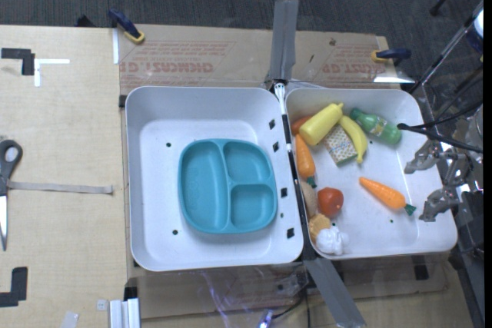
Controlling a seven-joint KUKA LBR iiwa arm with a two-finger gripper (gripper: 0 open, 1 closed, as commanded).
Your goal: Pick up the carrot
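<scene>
The carrot (382, 193) is judged light, stiff and smooth; its thick middle is best gripped. The pincer (435, 184) is seen open, holding nothing.

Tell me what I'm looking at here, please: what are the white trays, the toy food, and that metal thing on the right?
One camera looks down at a slant on a bench with two shallow white bins. The left bin holds a teal divided plate. The right bin holds toy food: a carrot, a banana, a yellow bottle, a green bottle, a tomato. The metal thing is a robot arm's pincer, at the right bin's right edge beside the carrot. It holds nothing; its job is to pick up the carrot.
</scene>
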